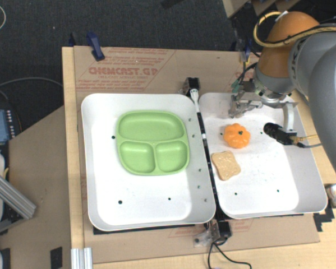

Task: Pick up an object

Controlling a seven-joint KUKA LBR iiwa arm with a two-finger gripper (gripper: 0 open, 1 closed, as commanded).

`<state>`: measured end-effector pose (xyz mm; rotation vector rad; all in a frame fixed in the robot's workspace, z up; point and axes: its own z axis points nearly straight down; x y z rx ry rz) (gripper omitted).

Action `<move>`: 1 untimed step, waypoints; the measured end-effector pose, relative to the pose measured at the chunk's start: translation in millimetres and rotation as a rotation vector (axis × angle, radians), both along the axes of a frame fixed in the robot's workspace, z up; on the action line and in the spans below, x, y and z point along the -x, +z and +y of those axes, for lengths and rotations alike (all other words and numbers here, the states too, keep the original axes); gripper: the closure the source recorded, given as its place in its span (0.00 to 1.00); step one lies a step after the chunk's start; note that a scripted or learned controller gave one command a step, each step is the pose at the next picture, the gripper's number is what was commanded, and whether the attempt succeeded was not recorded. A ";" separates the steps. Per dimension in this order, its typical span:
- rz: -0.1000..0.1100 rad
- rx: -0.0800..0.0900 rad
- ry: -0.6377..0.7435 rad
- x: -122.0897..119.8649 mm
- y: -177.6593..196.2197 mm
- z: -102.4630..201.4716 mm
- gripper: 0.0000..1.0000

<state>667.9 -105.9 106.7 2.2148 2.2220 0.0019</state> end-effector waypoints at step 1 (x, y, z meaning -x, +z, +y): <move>0.004 -0.005 0.005 50.0 82.7 110.6 1.00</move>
